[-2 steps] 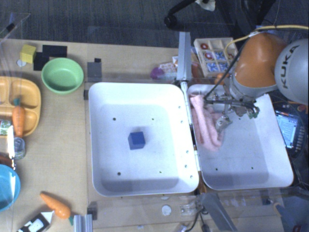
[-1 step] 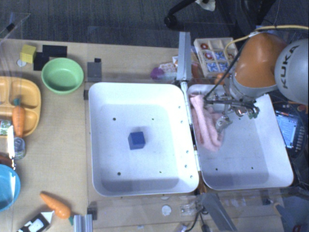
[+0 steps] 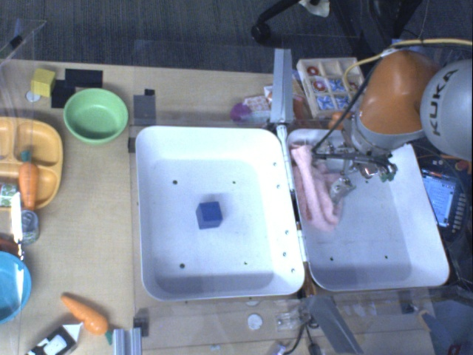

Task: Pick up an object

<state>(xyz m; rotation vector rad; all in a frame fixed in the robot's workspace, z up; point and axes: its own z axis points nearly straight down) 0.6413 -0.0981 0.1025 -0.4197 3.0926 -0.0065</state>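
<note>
Lying crumpled along the right bin's [image 3: 414,268] left wall, a pink cloth [image 3: 314,192] sat beside the gripper [image 3: 341,188], its finger spacing impossible to tell.

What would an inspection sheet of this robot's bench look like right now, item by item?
Surface: wooden bench with two white bins, left bin, right bin.
Job's things: blue cube in left bin; pink cloth along right bin's left wall.
Clutter: green bowl, yellow tray, two carrots, blue plate.
Grippers: gripper beside the cloth.
Cables: yellow cable over the arm.
Surroundings: chair base on dark carpet.
</note>
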